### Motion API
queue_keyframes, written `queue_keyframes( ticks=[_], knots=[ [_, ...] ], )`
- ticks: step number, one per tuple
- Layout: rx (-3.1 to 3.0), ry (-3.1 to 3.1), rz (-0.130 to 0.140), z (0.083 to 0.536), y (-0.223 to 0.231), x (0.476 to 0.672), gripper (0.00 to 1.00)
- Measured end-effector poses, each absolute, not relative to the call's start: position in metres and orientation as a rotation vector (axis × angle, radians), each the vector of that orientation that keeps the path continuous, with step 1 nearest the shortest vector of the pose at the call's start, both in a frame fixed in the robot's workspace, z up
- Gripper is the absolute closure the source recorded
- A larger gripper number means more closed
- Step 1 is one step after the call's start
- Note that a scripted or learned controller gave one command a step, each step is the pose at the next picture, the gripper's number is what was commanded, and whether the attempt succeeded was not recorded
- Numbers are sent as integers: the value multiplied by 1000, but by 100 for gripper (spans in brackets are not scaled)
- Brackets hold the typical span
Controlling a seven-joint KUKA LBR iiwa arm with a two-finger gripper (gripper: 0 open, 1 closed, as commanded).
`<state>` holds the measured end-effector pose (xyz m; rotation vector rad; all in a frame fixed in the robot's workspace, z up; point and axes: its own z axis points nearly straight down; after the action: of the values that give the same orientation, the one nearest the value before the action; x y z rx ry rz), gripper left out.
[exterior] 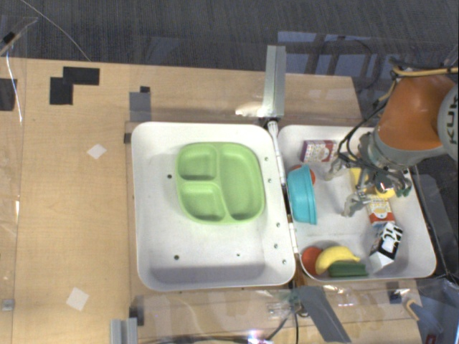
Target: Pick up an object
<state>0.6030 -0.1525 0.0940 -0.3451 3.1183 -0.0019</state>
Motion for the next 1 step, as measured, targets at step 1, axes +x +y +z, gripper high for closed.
queue_keyframes(
  ticks=[1],
  knots=[
    [-146, 3158, -3, 89, -115, 662, 0]
  ],
)
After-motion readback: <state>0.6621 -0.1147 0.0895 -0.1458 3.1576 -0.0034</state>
